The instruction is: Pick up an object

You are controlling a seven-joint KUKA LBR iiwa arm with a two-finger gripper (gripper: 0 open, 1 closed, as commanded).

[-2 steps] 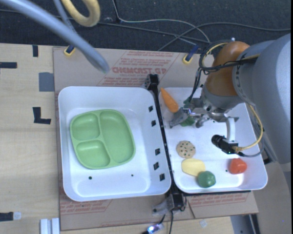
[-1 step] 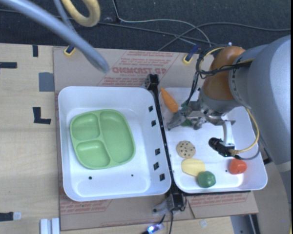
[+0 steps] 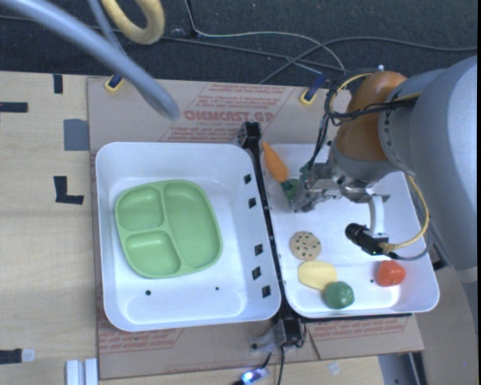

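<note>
Gripper is hanging low beside the carrot, which we are probably targeting; its grasp we cannot tell.

Light wood bench, marked with black tape angles and a grey square near the left edge. Brown cardboard sheet with red lettering laid over its middle. Dark carpeted floor behind, crossed by thin black cables. Grey pole slanted in from top left, yellow loop beside it. Even, soft lighting.
</note>
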